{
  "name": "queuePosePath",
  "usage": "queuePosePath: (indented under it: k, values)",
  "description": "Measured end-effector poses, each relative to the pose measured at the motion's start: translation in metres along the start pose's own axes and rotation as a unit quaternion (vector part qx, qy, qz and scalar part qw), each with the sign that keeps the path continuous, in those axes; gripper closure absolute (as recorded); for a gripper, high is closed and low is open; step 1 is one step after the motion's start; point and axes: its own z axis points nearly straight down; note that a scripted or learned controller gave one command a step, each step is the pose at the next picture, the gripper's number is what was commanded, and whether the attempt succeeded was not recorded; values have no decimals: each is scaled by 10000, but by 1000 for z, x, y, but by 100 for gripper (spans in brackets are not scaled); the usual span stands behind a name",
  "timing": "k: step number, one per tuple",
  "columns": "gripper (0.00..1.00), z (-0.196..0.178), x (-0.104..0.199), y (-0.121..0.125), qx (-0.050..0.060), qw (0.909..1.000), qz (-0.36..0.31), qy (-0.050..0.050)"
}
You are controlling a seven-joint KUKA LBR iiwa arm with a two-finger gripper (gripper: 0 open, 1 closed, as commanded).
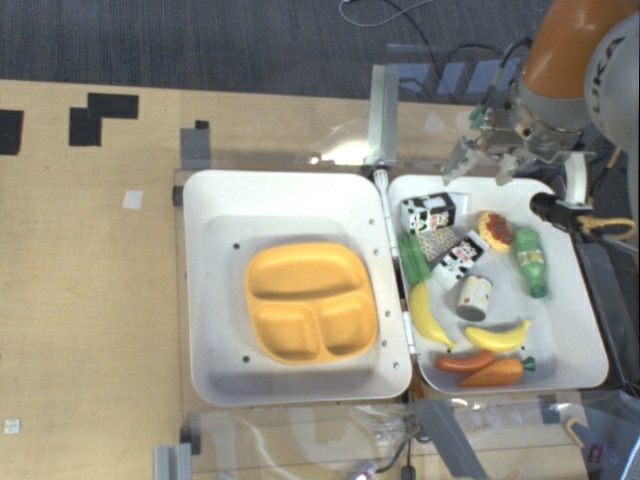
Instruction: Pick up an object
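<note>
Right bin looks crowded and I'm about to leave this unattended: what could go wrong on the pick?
1. The bananas, carrot and cup lie packed together, so the gripper might nudge or catch a neighbour.
2. The green bottle is round and could roll or slip away.

At three o'clock, we see the grey arm with its orange band [572, 38] cut off by the frame's edge; the two-finger gripper [483, 161] is too blurred to read.
</note>
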Motion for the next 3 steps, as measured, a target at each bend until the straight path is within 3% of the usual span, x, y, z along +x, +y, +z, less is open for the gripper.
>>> queuePosePath:
  k: [1,2,3]
  values:
    - [0,105,-23,-15,-16,9996,278,-1]
    - [0,104,-111,-74,-10,9977,678,-12]
    - [0,137,10,-48,-8,9932,1166,5]
